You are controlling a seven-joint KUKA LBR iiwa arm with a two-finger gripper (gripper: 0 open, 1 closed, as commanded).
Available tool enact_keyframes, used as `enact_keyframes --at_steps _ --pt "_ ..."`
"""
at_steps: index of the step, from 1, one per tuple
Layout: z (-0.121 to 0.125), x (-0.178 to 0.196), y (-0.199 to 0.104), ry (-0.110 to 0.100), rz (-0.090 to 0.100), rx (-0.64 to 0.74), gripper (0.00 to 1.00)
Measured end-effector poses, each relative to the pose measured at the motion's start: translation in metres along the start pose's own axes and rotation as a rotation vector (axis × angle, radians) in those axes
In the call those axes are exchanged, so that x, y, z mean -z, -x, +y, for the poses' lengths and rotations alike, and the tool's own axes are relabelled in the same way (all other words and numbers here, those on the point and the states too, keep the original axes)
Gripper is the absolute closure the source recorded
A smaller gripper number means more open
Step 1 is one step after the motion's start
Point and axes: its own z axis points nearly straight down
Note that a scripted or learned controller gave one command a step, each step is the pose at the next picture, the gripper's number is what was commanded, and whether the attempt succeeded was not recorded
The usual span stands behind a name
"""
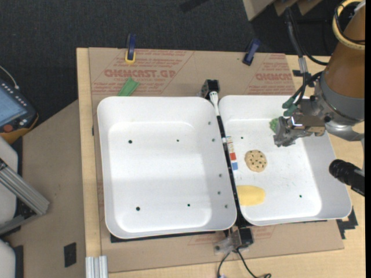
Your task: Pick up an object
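Note:
A round chocolate-chip cookie (255, 160) lies in the middle of the right bin (324, 204). Near that bin's front left corner is a flat yellow piece (252, 195). The gripper (283, 136) hangs over the right bin's back half, up and right of the cookie and clear of it. A small green thing (275, 123) shows at the gripper's left side; I cannot tell whether it is held or lying on the bin floor. The grey arm with its orange band (349, 51) reaches in from the right.
The left bin (116, 172) holds nothing I can make out. A black strip with a red and blue tag (232, 157) runs between the bins. A green piece (128, 87) and two blue clamps (130, 48) sit on the cardboard behind. A black cylinder (349, 174) juts in at right.

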Motion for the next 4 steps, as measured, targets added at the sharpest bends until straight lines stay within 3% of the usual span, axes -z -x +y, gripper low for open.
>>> enact_keyframes --at_steps 1,2,3,4 --pt "-0.002 -0.117 -0.013 -0.016 0.003 0.004 1.00" --pt "0.000 -0.052 -0.028 0.003 0.003 0.008 1.00" --pt "0.001 0.073 -0.007 0.014 0.002 0.005 1.00" --pt "-0.001 -0.025 0.040 -0.014 0.002 -0.001 1.00"
